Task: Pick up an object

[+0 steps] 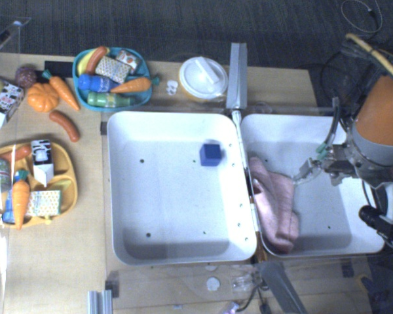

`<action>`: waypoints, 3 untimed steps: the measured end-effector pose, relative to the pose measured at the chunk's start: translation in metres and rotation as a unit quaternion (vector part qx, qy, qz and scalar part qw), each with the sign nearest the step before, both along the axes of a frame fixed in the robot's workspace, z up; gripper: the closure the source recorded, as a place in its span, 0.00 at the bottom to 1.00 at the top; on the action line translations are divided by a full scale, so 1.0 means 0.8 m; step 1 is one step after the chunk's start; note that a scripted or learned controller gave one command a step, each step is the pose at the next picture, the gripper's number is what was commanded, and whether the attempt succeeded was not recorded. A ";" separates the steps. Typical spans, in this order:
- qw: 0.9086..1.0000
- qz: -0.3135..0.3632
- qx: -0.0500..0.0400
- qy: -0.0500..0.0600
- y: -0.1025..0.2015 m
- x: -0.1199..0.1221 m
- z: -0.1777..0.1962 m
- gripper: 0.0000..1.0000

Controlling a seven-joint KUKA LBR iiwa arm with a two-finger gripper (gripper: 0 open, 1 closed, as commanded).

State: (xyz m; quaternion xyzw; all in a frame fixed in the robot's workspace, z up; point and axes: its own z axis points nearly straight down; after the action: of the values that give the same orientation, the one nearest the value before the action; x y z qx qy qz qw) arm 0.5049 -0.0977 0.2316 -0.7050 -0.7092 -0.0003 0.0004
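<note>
We see two white bins side by side in the middle of the frame: the left bin (128, 195) holds a small blue block (211, 154) near its upper right corner, and the right bin (327, 237) holds a crumpled pink cloth (275, 205) lying along its left wall. The arm comes in from the right edge of the frame, and its gripper (306, 171) sits low over the right bin, just to the right of the cloth's upper end. We cannot tell whether the fingers are spread or closed; they are too thin and blurred at this angle, and nothing shows between them.

We judge the cloth the likelier target, since it lies nearest the gripper while the block is well apart in the other bin. To do this step well, we would shift left until the fingertips straddle a raised fold of the cloth, descend until they press into the fabric, then close fully before lifting. Soft fabric slips easily, so we would favour the thick bunched part toward the lower end over a thin edge
</note>
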 end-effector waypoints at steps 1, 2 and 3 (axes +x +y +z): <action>0.999 0.033 0.000 -0.002 0.015 -0.021 -0.165 0.00; 0.999 -0.042 -0.001 -0.008 -0.014 0.058 -0.176 0.00; 1.000 -0.007 -0.001 -0.008 -0.006 0.119 -0.177 0.00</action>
State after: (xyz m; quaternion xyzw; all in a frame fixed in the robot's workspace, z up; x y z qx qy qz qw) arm 0.6003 -0.1029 0.0903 -0.7102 -0.7040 -0.0049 -0.0057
